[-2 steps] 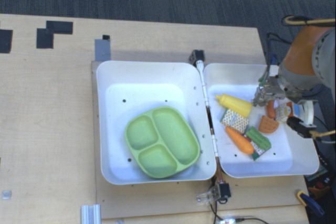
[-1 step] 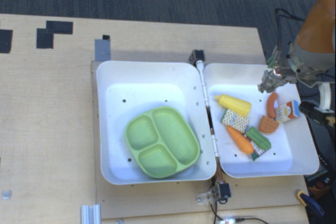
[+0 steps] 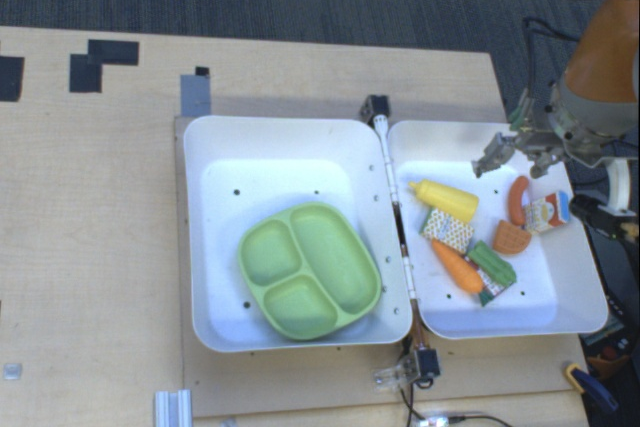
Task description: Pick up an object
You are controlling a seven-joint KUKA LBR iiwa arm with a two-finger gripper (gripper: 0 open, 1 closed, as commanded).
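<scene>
The right bin [image 3: 575,315] holds several toy foods: a yellow mustard bottle [image 3: 445,198], a patterned packet [image 3: 449,231], an orange carrot [image 3: 457,265], a green piece [image 3: 492,267], a red sausage [image 3: 516,200], a brown slice [image 3: 511,237] and a small white carton [image 3: 548,212]. My gripper [image 3: 517,162] hangs over the far right part of this bin, just beyond the sausage and carton. Its fingers are spread open, and nothing is between them.
The left bin [image 3: 215,215] holds a green divided plate [image 3: 310,270]. A black clamp [image 3: 376,107] sits at the far end of the seam between the bins. Cables and a connector [image 3: 415,370] lie at the bench's near edge.
</scene>
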